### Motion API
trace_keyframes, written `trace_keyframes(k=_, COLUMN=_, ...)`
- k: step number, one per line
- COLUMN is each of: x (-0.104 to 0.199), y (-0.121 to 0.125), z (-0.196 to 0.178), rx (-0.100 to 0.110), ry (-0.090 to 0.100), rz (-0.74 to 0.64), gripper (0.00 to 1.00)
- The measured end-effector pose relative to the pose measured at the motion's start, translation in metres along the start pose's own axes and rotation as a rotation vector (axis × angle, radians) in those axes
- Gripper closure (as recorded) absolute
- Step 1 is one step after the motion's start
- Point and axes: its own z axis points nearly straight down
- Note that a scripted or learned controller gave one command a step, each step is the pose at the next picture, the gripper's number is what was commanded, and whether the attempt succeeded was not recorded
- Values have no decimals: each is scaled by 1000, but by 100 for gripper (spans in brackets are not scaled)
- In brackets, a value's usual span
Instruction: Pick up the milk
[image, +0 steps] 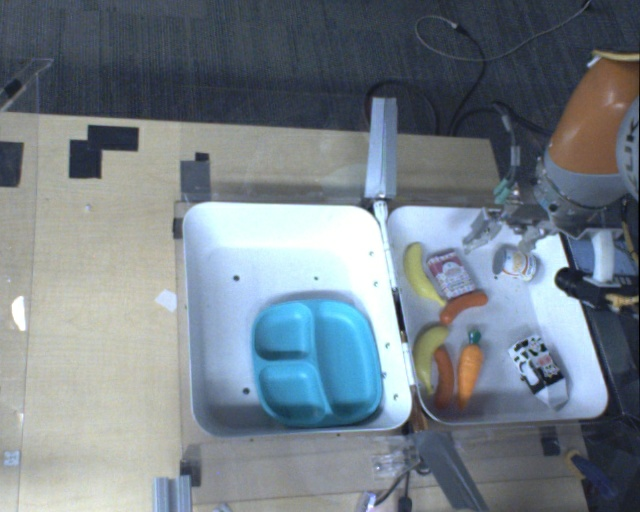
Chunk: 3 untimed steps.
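milk carton (538, 364) is lying tilted in the right bin (590, 400), near its front right corner, showing black-and-white cow patches; no writing is readable. a small red-labelled packet (447, 272) is sitting between a banana (421, 273) and a sausage (464, 304), its print too small to read. gripper (508, 236) is hanging over the bin's back, well apart from the milk carton, fingers spread apart and holding nothing

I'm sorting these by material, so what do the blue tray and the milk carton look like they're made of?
Blue tray: likely molded plastic, a smooth, slightly glossy single colour with rounded compartments. Milk carton: probably printed cardboard or plastic, with black and white cow patches; it is too small to tell which.
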Motion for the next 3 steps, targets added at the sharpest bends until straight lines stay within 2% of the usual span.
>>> trace_keyframes(k=1, x=-66, y=-49, z=10, rx=-1, ry=-1, rz=108, gripper=0)
trace_keyframes(k=2, x=-74, y=-77, z=119, rx=-1, ry=0, rz=197, gripper=0)
trace_keyframes(k=3, x=-59, y=-124, z=126, rx=-17, ry=-2, rz=245, gripper=0)
